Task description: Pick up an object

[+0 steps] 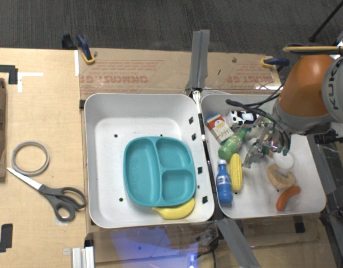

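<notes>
- The claw (260, 149) hangs low over the right bin (311, 205); whether it is spread or pressed together I cannot tell
- Just left of the claw stands a yellow corn cob (236, 172); touching its left side lies a blue bottle (223, 182)
- Up-left of the claw lie a green bottle (232, 144) and a small red-and-white carton (219, 128)
- Just right of the claw sits a white egg (283, 161); below that a tan bread piece (281, 178) and a sausage (287, 198)
- Above the claw lies a black-and-white cow toy (239, 117)
- Well left, in the left bin (104, 149), a teal divided plate (159, 171) overlaps a banana (175, 210)
- Farthest left, on the bench, lie scissors (54, 196) and a tape roll (30, 157)
</notes>
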### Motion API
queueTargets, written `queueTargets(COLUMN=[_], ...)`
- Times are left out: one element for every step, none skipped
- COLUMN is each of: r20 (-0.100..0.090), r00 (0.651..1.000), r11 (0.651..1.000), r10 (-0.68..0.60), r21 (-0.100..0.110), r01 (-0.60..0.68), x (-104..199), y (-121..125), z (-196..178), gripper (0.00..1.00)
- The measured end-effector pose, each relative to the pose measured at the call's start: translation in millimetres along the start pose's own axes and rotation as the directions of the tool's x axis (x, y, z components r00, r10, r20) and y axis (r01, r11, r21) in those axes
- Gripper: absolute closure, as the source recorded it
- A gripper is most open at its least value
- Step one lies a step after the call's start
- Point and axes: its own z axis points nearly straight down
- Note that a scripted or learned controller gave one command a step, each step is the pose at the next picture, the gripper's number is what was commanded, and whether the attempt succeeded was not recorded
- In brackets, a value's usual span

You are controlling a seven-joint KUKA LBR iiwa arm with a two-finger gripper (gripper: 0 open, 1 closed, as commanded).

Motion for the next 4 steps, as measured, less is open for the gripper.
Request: queueTargets(r20=[-0.004,0.005,-0.002,0.008], r00=[0.995,0.968,0.957,0.878], r11=[0.995,0.968,0.957,0.878], r10=[0.098,0.252,0.291,0.479], r21=[0.001,-0.001,0.001,0.001], r01=[-0.098,-0.252,-0.291,-0.479], x=[52,97,39,73], y=[20,-7,18,12], z=[10,8,10,7], gripper=[0.00,0.00,0.00,0.00])
